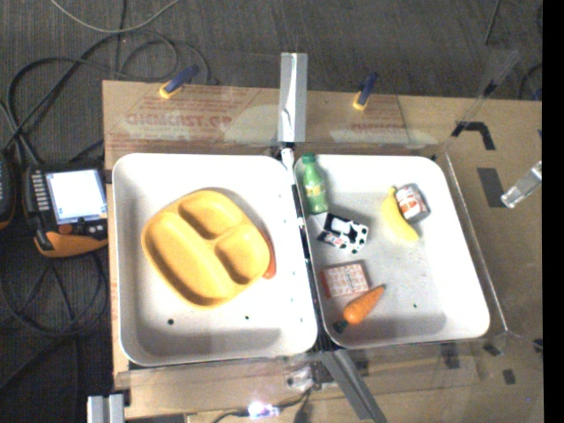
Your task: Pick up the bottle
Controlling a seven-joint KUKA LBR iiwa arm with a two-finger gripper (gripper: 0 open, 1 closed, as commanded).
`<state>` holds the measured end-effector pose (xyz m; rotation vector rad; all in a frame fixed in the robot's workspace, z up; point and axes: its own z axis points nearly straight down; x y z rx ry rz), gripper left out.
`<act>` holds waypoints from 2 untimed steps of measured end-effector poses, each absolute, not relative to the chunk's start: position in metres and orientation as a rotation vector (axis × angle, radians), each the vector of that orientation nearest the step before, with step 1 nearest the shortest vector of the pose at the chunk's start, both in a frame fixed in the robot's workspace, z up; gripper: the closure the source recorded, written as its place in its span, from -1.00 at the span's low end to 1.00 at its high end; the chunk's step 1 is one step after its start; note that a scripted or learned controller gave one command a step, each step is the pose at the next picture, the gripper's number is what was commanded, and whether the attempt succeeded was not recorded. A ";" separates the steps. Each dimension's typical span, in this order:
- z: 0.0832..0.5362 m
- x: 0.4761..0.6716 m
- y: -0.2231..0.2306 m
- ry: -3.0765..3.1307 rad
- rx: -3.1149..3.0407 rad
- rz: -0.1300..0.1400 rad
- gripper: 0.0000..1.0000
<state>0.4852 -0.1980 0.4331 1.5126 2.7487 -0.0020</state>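
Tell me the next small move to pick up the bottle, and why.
Probably bring the hand over the right bin's far left corner, above the green bottle. It lies against the bin's left wall, apart from the black-and-white toy, so a descent from above looks least obstructed.

Green bottle (312,183), yellow tray (208,247), orange carrot (363,305), white bins (132,324).
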 end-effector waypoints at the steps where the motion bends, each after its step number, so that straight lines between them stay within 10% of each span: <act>1: 0.327 0.485 -0.224 2.973 1.008 -0.002 1.00; 2: 0.337 0.486 -0.223 2.972 1.005 -0.001 1.00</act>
